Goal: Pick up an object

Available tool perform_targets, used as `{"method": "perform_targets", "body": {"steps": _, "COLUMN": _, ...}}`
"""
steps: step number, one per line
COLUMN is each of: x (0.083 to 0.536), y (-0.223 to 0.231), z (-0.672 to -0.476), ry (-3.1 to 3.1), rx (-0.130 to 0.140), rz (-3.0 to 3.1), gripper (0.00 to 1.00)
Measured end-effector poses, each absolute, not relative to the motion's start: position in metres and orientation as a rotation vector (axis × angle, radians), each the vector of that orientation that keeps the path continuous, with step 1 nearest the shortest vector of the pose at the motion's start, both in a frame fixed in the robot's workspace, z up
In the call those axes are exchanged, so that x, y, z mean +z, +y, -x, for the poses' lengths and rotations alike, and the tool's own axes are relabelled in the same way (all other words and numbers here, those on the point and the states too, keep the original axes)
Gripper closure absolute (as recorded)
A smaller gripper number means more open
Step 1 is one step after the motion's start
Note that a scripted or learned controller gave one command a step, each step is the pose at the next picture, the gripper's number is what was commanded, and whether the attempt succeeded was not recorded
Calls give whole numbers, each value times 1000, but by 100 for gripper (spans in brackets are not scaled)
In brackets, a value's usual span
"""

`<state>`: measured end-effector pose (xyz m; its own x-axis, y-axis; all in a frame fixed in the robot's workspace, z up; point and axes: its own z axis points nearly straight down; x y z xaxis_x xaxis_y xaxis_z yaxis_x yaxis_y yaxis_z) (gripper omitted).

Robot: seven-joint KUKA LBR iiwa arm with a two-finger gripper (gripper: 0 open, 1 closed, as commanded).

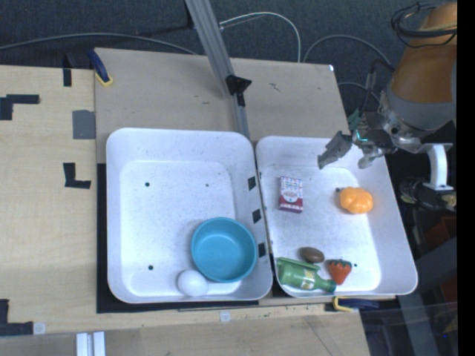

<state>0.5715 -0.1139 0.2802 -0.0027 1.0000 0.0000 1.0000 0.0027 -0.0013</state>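
My gripper hangs over the far right corner of the right bin, its two fingers spread open with nothing between them. Below it in that bin lie an orange fruit-like object, a small red and white box, a brown oval piece, a green bottle on its side and a red strawberry-like toy. The orange object is the nearest, just below and right of the fingers. In the left bin sit a blue bowl and a white ball.
A grey pole slants across the bench from the top and ends at the seam between the bins. Cables loop behind the right bin. The arm's orange and grey body fills the upper right.
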Motion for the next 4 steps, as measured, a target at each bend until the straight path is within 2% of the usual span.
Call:
{"method": "perform_targets", "body": {"steps": 1, "x": 280, "y": -114, "z": -571, "ry": -2224, "rx": 2, "rz": 2218, "gripper": 0}}
{"method": "perform_targets", "body": {"steps": 3, "x": 158, "y": -111, "z": -567, "ry": -2219, "rx": 9, "rz": 2214, "gripper": 0}}
{"method": "perform_targets", "body": {"steps": 4, "x": 103, "y": -105, "z": -575, "ry": -2220, "rx": 3, "rz": 2218, "gripper": 0}}
